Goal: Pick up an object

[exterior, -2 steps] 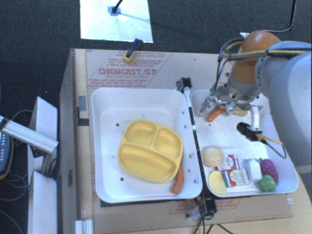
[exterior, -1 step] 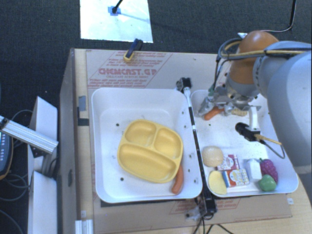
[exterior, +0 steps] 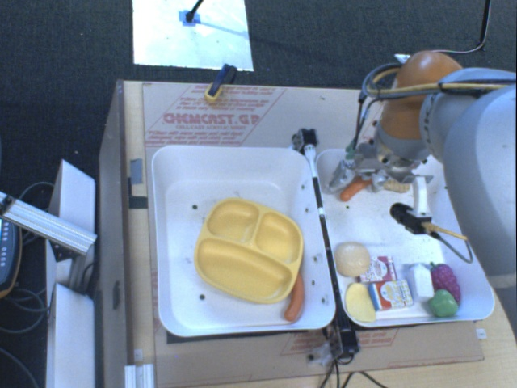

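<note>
Pincer (exterior: 361,174) low in right bin (exterior: 477,301), far corner, over toy carrot (exterior: 353,189). Cannot tell if pincer spread or pressed together. Step looks like reaching for carrot. Next: close on carrot, lift straight up, clear of bin wall.

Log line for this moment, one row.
gripper: low in right bin far end | carrot: beside it, grasp unclear | yellow tray: left bin

The grey arm (exterior: 477,160) ran off the picture's right edge and covered the far corner of the right white bin (exterior: 472,301). Its hand (exterior: 361,172) hid part of a small orange carrot-like piece (exterior: 353,190); finger positions stayed unclear.
</note>
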You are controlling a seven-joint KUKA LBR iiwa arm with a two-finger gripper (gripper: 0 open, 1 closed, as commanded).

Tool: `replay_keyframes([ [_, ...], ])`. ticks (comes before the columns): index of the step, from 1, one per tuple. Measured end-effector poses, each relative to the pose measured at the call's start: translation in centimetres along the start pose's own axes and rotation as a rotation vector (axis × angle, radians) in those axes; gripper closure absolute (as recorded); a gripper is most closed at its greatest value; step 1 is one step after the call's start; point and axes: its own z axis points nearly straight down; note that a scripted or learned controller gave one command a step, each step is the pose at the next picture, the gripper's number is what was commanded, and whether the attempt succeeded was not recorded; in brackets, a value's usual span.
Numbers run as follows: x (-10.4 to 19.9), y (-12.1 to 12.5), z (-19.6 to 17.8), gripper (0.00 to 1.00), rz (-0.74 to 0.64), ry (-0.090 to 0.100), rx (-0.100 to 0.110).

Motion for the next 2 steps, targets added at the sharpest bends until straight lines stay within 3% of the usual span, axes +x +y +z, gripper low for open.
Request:
replay_keyframes([
  [1,0.0,0.2,-1.1,1.0,-0.003,-0.002,-0.008],
  [2,7.1,-2.2,-10.3,1.0,-0.005,0.003,-0.017],
])
